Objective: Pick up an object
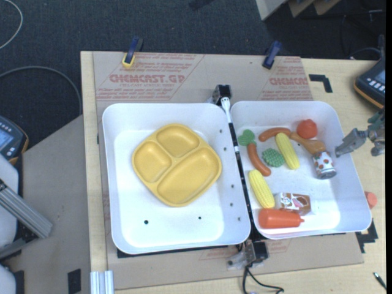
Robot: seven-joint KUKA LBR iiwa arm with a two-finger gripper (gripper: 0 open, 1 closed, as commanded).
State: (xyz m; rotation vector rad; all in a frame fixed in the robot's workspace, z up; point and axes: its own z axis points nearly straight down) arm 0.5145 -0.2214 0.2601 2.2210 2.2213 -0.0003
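The right bin (345, 196) holds several toy foods: a red tomato (307, 128), a small can (323, 164), two corn cobs (286, 150) (261, 188), two sausages (275, 133) (258, 158), a broccoli piece (245, 137), a red-orange carrot (280, 218) and a brown packet (295, 202). My gripper (357, 143) hangs at the bin's right rim, just right of the can and above it. Nothing shows in its grasp.
The left bin (122, 164) holds a yellow divided plate (176, 163). A black hinge strip (233, 146) runs between the bins. A small orange item (370, 198) lies outside the right rim. Clamps (130, 52) (272, 55) stand at the board's back edge.
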